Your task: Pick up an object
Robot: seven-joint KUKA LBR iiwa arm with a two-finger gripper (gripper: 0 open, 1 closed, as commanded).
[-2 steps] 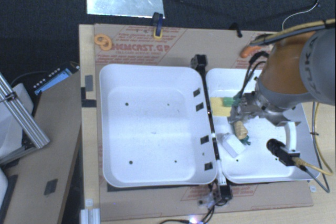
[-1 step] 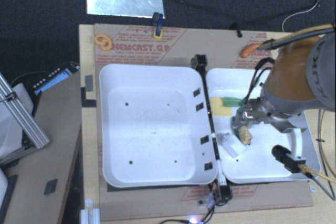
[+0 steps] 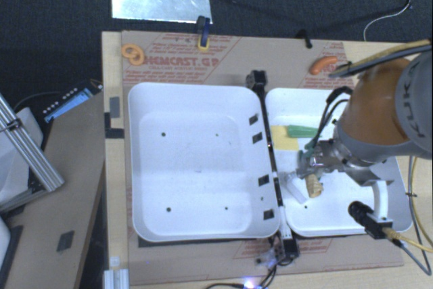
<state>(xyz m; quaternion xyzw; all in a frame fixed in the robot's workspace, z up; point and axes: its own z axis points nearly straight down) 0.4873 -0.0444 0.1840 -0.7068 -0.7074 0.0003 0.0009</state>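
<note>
Fingers [image 3: 312, 171] sit hidden beneath the wrist, their spread unreadable, above a tan object [image 3: 314, 186].

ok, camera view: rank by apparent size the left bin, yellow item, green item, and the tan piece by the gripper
1. left bin, by far the largest.
2. yellow item and green item: both partly covered, the green one by the arm, too close to rank.
3. tan piece, smallest, just below the gripper.
</note>
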